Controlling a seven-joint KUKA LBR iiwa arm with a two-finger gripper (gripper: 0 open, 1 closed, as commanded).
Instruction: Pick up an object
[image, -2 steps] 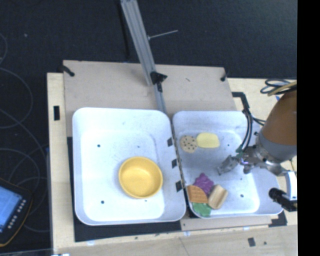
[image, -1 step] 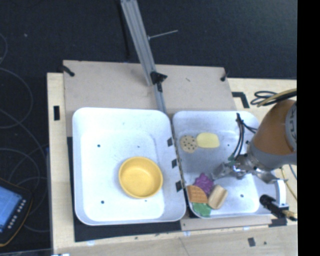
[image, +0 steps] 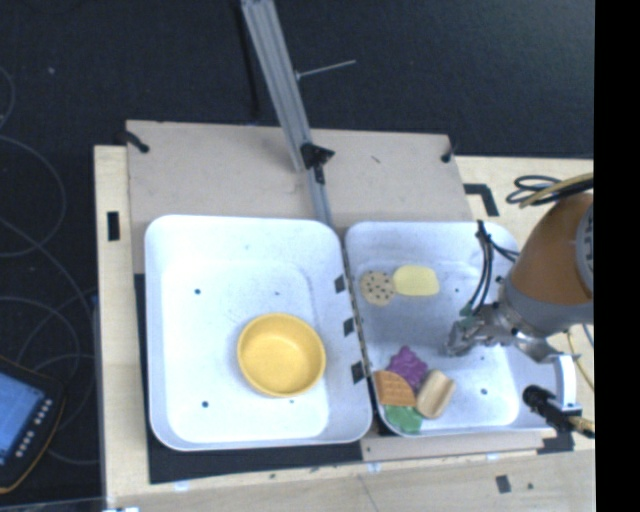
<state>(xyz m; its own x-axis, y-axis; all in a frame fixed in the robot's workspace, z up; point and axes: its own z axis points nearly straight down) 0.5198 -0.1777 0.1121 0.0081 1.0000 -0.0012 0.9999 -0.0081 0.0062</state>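
Arm (image: 555, 270) reaching in from right, end effector (image: 468, 335) low over right bin (image: 440, 245), grip state unclear.

My pincer (image: 466, 336) hangs low in the right bin (image: 450, 245). Left of it lie purple grapes (image: 406, 362), a cookie (image: 376, 287) and a yellow bowl (image: 281, 354).

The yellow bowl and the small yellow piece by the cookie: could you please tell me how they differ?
The yellow bowl is much larger than the yellow piece. The bowl is round, open side up; the piece is a flattish oval lying down. The bowl sits in the left bin; the piece lies in the right bin beside the cookie. Both are yellow, and both lie apart from the gripper.
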